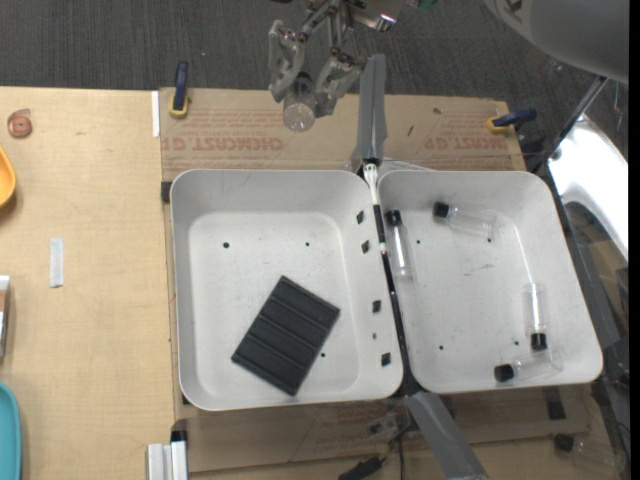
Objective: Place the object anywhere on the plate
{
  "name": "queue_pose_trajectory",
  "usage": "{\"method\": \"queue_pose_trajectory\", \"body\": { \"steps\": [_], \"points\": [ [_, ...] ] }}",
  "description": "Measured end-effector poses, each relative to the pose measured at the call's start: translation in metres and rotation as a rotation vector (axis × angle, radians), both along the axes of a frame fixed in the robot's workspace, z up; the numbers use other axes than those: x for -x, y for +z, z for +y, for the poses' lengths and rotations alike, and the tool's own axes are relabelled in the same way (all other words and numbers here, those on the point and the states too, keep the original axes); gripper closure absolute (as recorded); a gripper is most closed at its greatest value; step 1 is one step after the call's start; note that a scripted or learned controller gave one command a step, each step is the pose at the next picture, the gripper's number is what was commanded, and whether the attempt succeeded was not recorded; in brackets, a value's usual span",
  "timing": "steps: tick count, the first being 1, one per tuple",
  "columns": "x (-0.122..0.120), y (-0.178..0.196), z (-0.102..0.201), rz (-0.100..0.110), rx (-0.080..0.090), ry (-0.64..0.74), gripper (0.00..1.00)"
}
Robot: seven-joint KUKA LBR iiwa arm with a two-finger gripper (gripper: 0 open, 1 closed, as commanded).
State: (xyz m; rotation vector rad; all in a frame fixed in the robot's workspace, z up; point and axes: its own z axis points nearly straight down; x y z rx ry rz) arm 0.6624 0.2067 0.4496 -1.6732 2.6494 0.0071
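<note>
My hand (306, 90) hangs at the far edge of the scene, over the brown cardboard sheet (250, 140) that lies past the two bins. Its metal parts run together against the dark floor, so I cannot tell whether it is open or closed. Just under it sits a small clear roundish thing (297, 118). It is too blurred for me to say whether I am gripping it or whether it is part of the hand or lies on the cardboard. The black ridged plate (288, 333) lies well apart from my hand, toward the camera, flat and askew on the floor of the left bin (200, 193). The right bin (545, 193), off to the side of my hand and nearer the camera, holds four clear tubes with black caps. One tube (398, 248) lies along the wall where the bins meet and a second tube (468, 220) lies near the far wall. A third tube (534, 308) lies by the outer wall. The fourth tube (520, 366) is in the near corner, its clear body hard to see against the white. My grey arm (570, 8) is cut off by the top corner. At the bench's (80, 168) far edge, an orange shape (5, 183) and a teal shape (8, 433) are cut off too.
</note>
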Motion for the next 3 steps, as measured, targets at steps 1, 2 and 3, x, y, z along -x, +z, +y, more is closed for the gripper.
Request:
{"method": "queue_pose_trajectory", "body": {
  "steps": [1,2,3],
  "points": [
    [-0.002,0.008,-0.002,-0.002,-0.004,-0.007,1.00],
    [-0.004,0.016,-0.003,-0.003,-0.008,-0.014,1.00],
    [0.002,-0.009,0.010,0.003,0.005,0.336,1.00]
  ]
}}
